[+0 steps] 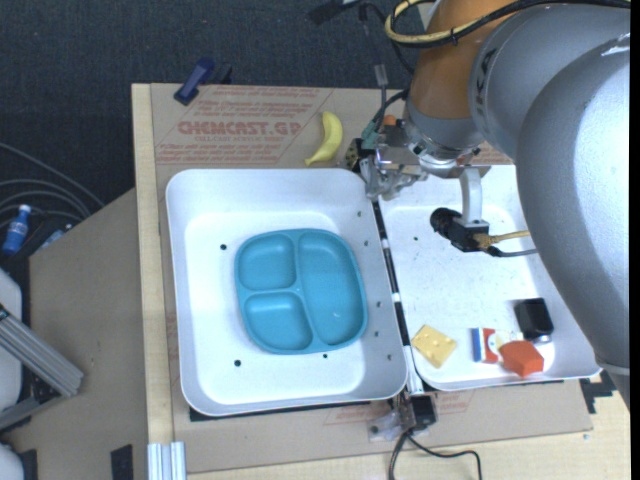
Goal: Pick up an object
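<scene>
My gripper hangs over the far end of the wall between the two bins, at the top left corner of the right bin. Nothing shows in its grasp. In the right bin's near part lie a yellow cheese wedge, a small white, blue and red item, an orange block and a black block. A blue divided plate lies in the middle of the left bin. A yellow banana rests on the bench just beyond the left bin, left of the gripper.
The grey arm fills the upper right and overhangs the right bin's far side. A blue object lies at the bench's far left corner. Cables run on the floor at the left.
</scene>
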Tool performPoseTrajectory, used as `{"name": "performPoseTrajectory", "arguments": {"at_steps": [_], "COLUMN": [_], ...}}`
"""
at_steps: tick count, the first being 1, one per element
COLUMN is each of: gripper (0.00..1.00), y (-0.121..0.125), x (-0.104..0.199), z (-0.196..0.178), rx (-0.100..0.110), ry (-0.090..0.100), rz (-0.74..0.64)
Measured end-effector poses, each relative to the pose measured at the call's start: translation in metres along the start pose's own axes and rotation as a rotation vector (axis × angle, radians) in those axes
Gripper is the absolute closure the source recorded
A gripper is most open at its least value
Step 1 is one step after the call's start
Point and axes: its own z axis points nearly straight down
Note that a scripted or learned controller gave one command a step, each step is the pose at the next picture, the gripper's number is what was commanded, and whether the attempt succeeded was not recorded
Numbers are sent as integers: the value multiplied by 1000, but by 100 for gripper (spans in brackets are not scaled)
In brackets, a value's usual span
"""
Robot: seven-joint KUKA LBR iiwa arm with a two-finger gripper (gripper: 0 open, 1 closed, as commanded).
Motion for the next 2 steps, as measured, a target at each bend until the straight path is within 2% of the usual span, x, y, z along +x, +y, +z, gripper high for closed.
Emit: {"name": "performPoseTrajectory", "arguments": {"at_steps": [1, 2], "gripper": [100, 100], "y": [18, 19], "x": [76, 75], "z": [-8, -18], "rx": [-1, -3], "ry": [0, -2], "rz": [-1, -2]}}
